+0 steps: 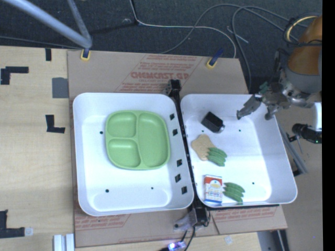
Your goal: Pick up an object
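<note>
Worktop (31,156) notes, nearest edge first.

Right bin (280,163), near rim, about 6 o'clock inside it: small red-and-white carton (212,189) lying flat, green pea-pod toy (234,191) touching its right side.

Centre-left of same bin, toward 9 o'clock: tan cracker-shaped piece (201,145) with second green pod (216,155) overlapping its lower right edge.

Farther in, near 11 o'clock: small black block (213,121), apart from the others, clear floor around it.

Left bin (86,161): green divided plate (138,139) sits at centre, upright, three compartments, nothing in them.

Far right, about 1 o'clock of right bin: tool (253,106) hangs above the bin's upper right corner, well apart from every object. One dark finger shows angled down-left; cannot tell whether fingers are apart or together. Nothing visible between them. Grey arm with orange band (303,56) behind it, at 2 o'clock of view.

Beyond the bins: cardboard sheet (157,72) under both, cables (220,20) trailing over dark floor at 12 o'clock.

Progress, as a judgement: pick not yet made. All candidate things rest on the bin floor, none lifted. Left to do: choose a target, descend, close, raise. Black block is nearest the tool and least crowded, likely the easiest grasp; the paired items risk a double contact.
</note>
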Robot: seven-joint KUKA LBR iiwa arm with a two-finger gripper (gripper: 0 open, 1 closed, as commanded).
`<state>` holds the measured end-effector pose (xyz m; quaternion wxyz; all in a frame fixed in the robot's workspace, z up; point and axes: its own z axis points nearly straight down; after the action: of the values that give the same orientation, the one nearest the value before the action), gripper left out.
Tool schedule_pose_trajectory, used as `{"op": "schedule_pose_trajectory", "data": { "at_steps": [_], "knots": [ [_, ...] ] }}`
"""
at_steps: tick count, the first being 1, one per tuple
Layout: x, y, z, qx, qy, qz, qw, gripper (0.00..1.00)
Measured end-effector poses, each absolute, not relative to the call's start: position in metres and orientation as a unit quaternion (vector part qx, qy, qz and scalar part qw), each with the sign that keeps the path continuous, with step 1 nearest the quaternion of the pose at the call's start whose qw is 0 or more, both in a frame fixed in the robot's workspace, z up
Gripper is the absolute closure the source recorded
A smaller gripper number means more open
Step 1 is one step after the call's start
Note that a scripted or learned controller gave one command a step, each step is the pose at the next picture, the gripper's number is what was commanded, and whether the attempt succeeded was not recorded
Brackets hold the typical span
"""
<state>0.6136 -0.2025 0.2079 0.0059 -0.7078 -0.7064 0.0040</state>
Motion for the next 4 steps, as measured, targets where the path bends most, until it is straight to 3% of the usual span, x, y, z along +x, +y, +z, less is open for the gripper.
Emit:
{"op": "schedule_pose_trajectory", "data": {
  "at_steps": [1,3,4],
  "knots": [
    [0.617,-0.202,0.215,-0.707,-0.708,0.0005,0.0,0.0],
    [0.63,-0.196,0.109,-0.707,-0.708,0.0004,-0.001,0.0],
    [0.636,-0.195,0.096,-0.705,-0.709,-0.0055,-0.003,0.0]
  ]
}}
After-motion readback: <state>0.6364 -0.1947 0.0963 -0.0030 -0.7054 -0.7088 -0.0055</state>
